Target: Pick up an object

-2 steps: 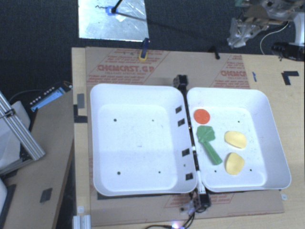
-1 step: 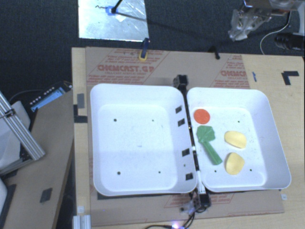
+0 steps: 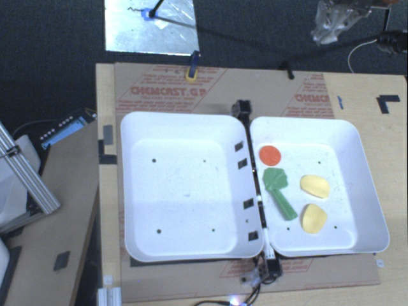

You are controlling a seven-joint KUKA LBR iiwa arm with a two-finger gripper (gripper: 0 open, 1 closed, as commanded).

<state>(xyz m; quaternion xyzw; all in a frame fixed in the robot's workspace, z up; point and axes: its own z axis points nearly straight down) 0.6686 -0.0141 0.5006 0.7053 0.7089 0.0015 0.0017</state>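
The right bin (image 3: pixel 357 152) holds a flat red disc (image 3: pixel 269 154) near its left wall. Below the disc lies a green piece (image 3: pixel 279 190) with a handle slanting down to the right. Two pale yellow lumps sit to its right, one (image 3: pixel 315 185) above the other (image 3: pixel 313 218). My gripper (image 3: pixel 331 23) hangs high at the top right, well beyond the back edge of the bench and far from the objects. Nothing is seen between its fingers.
The left bin (image 3: pixel 185 183) sits beside the right one, joined by black clips (image 3: pixel 242 164) along the shared wall. A shiny metal plate (image 3: pixel 151 16) lies on the dark floor at the top left. A cable (image 3: pixel 370 43) loops near the gripper.
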